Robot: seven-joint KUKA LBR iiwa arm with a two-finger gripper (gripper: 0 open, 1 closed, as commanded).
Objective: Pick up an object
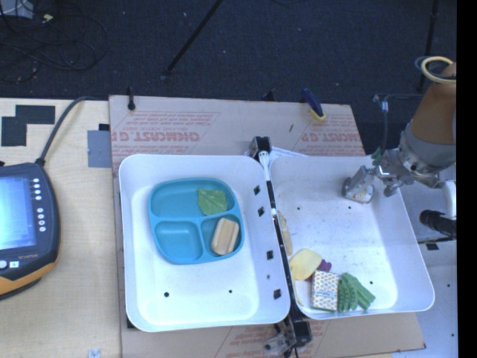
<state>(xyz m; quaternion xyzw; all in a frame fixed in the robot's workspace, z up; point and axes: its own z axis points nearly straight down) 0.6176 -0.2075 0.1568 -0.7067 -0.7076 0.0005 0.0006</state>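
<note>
My gripper hangs over the far middle of the right bin, at the end of the grey arm with its orange band. A small pale thing shows right at the gripper's tip; I cannot tell whether it is held. In the bin's near left corner lie a yellow piece, a small purple bit, a white patterned packet and a green leafy toy. They lie well in front of the gripper.
The left bin holds a blue divided plate with a green piece and a tan bread-like piece in it. A raised divider runs between the bins. A teach pendant lies at the far left.
</note>
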